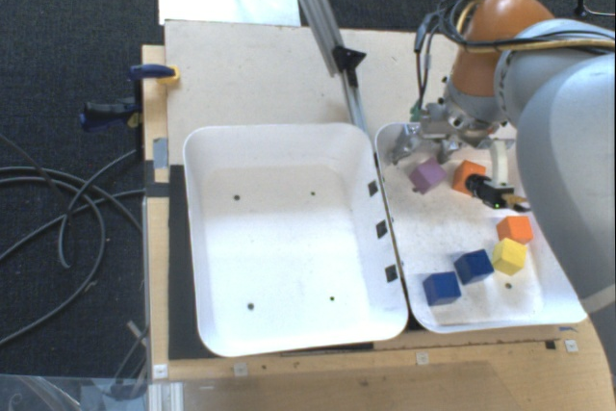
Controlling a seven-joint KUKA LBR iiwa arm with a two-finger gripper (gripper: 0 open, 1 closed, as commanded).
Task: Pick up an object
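My gripper (pixel 426 153) hangs over the far left corner of the right bin (pixel 481 318), below the orange wrist band. Its fingers stand spread apart, open. A purple block (pixel 427 176) lies on the bin floor just in front of the fingertips, and I cannot see it gripped between them. An orange block (pixel 468 178) sits right of the purple one, close under the wrist. Further forward lie a second orange block (pixel 515 228), a yellow block (pixel 509 256) and two blue blocks (pixel 474 266) (pixel 441 288).
The left bin (pixel 207 207) stands beside the right one, their rims meeting near the gripper. A slanted metal rod (pixel 322 14) crosses the back of the bench. The big grey arm link covers the right bin's right side. Cables lie on the floor at left.
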